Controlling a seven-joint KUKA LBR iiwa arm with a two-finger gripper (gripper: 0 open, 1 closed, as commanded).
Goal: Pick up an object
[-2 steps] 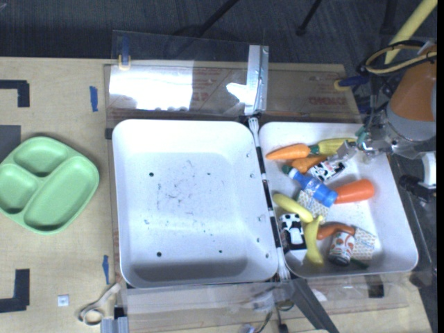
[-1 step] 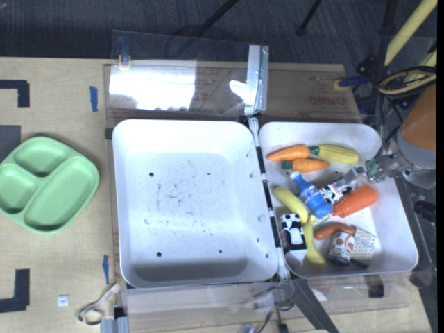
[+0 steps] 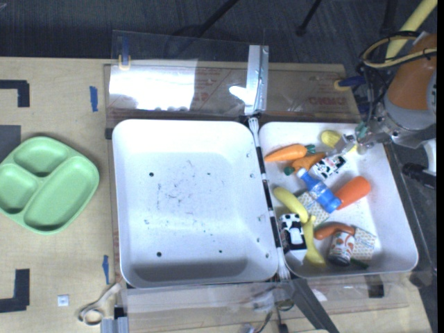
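The right bin (image 3: 395, 207) holds several small things. An orange carrot (image 3: 286, 152) lies near its back left, with a black-and-white cow toy (image 3: 334, 165) and a blue-capped bottle (image 3: 320, 188) beside it. A yellow banana (image 3: 291, 203), an orange cylinder (image 3: 354, 191), a yellow round piece (image 3: 330, 139) and a can (image 3: 340, 248) lie among them. My gripper (image 3: 363, 137) hangs at the bin's back right corner, just right of the yellow piece, below the grey wrist with its orange band. Nothing shows between its tips.
The left bin (image 3: 187, 193) sits beside the right one, a metal divider (image 3: 257, 78) standing behind the seam. A green sectioned plate (image 3: 45, 182) rests on the bench at far left. Cables and a yellow hose (image 3: 409, 26) crowd the upper right.
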